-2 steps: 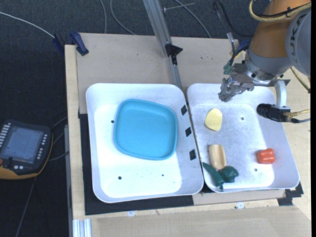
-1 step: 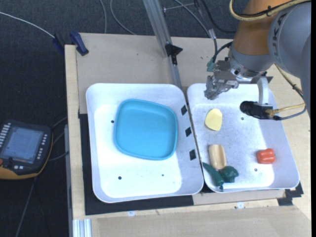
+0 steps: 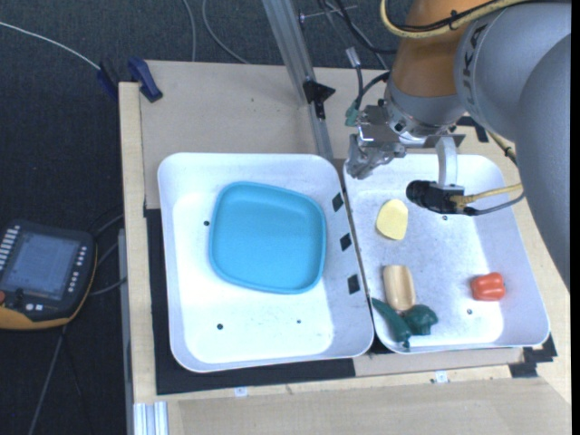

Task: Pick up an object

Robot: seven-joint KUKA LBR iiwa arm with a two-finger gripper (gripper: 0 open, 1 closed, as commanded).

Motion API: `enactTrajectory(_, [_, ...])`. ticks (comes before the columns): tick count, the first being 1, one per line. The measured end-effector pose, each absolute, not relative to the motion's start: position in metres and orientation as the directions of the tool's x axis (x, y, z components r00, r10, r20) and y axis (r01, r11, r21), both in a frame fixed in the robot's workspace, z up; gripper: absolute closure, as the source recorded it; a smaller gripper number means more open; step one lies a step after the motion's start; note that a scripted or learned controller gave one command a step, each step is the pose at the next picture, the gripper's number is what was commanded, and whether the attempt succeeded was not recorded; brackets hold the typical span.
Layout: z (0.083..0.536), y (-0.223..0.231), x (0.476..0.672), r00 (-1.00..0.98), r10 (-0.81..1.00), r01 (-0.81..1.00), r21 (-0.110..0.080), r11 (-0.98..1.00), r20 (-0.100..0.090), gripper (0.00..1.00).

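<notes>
Yellow, the rounded piece lies near my end effector, at its five o'clock in the right bin. How wide my end effector stands I cannot tell. The pale wooden table stands on dark carpet, with a pendant at nine o'clock.

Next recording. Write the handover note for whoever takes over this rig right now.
Claw: at the far left corner of the right bin, no object visibly in it.
Right bin holds a yellow piece, a tan cylinder, a green toy and an orange-red piece.
Left bin holds a blue plate.
Done: nothing lifted yet.
Left: grasp one object and lift it; the yellow piece lies nearest.
</notes>
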State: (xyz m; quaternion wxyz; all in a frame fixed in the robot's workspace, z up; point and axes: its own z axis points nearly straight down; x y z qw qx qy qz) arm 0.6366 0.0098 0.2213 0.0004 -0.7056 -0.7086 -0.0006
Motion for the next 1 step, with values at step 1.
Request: enactTrajectory(1, [0.2351,0.0642,0.6381,-0.005,1.000,1.000,0.002,0.005,0.002,1.00])
